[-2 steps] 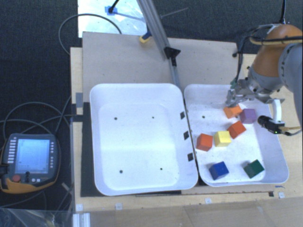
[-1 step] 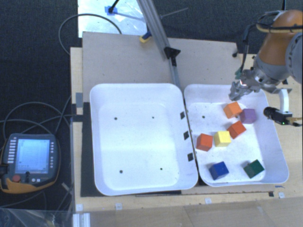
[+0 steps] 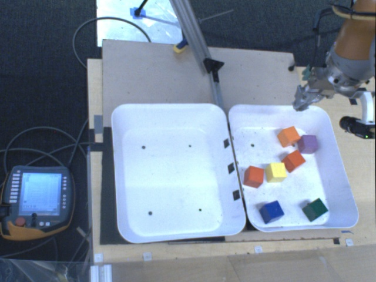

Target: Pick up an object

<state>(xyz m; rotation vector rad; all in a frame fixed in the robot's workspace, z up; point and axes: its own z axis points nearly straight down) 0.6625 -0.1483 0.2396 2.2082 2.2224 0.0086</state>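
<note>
The right bin (image 3: pixel 329 157) holds several small blocks. An orange block (image 3: pixel 288 136) and a purple block (image 3: pixel 308 143) lie near its back. A red-orange block (image 3: pixel 294 160), a yellow block (image 3: pixel 276 171) and another red-orange block (image 3: pixel 254 176) sit in a row in the middle. A blue block (image 3: pixel 271 211) and a green block (image 3: pixel 315 209) lie near the front. My gripper (image 3: pixel 302 101) hangs above the back rim of the right bin, behind the orange block, with nothing visible in it.
The left bin (image 3: pixel 170 169) stands beside the right one. A slanted metal pole (image 3: pixel 194 31) crosses the back of the bench. A teach pendant (image 3: pixel 36 201) lies on the floor at the left.
</note>
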